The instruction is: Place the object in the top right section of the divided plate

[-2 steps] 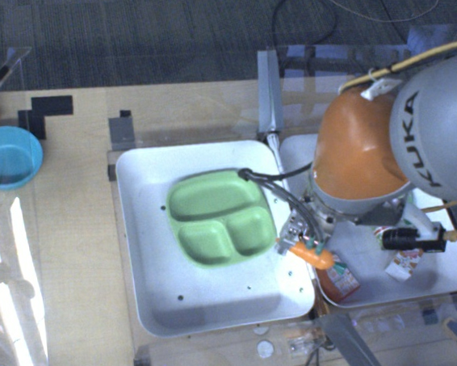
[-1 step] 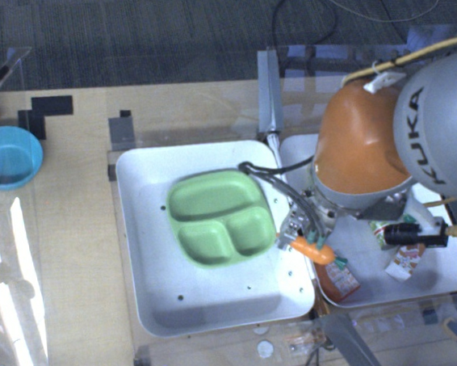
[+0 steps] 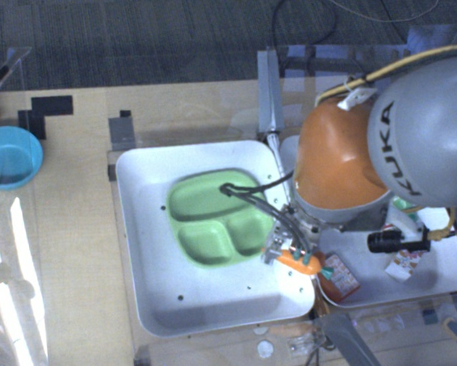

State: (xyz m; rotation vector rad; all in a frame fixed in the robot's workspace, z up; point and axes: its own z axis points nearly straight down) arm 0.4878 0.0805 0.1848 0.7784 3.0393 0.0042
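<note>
While the gripper (image 3: 283, 249) hangs over the green divided plate's (image 3: 216, 216) right edge, I see its fingers clenched on an orange carrot (image 3: 302, 263).

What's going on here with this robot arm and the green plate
A grey KUKA arm reaches in over two white bins. Its tool sits at the right edge of the left bin, beside a green divided plate. An orange object lies just under the tool, near the wall between the bins, not on the plate. Whether the tool grips it is unclear. A few small packaged items rest in the right bin.
</note>
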